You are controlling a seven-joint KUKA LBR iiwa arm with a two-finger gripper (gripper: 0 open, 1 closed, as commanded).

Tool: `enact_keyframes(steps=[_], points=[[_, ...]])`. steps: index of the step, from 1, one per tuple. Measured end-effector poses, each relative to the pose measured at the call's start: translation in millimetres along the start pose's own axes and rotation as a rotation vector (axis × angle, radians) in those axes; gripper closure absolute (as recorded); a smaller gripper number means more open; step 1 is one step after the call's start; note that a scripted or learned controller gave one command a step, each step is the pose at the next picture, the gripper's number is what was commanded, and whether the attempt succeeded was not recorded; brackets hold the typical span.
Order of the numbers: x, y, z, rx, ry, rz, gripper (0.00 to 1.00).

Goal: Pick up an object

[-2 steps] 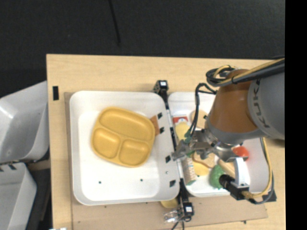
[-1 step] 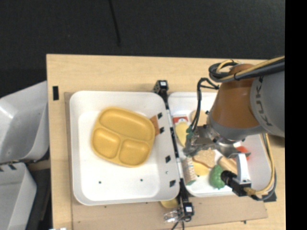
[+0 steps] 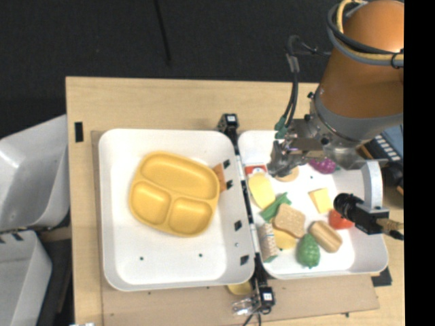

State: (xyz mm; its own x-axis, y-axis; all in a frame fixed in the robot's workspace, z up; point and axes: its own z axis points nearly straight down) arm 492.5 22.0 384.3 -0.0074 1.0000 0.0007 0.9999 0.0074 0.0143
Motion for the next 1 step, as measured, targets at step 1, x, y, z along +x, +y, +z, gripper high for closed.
enact_keyframes(steps=[1], points=[[-36.0, -3.6, 87.0, 0.025, -0.004, 0.011, 1.00]])
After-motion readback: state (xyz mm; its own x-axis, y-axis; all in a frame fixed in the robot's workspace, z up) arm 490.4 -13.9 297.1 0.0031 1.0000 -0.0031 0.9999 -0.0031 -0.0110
